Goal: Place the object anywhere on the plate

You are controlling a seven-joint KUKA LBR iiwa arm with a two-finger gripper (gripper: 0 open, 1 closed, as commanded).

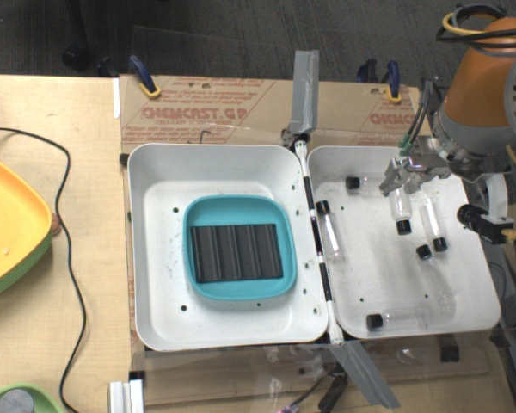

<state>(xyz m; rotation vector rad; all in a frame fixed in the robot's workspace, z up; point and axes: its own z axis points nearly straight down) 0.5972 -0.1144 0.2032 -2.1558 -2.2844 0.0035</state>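
A teal plate (239, 249) with a dark ridged centre lies in the left bin (155, 231). Several clear tubes with black caps lie in the right bin (473, 291). One tube (329, 231) rests along that bin's left wall. Another tube (402, 209) lies just below my gripper (401, 179), and a third tube (432, 222) lies to its right. A further tube (404, 319) rests near the front wall, and a black cap (353, 181) sits at the back left. My gripper hangs low over the back of the right bin, close above the tubes.
A metal divider (305, 93) runs between the bins at the back. Cardboard (198, 110) lies behind the bins. Yellow and green dishes (9, 231) and a black cable (69, 256) sit on the wooden bench at left.
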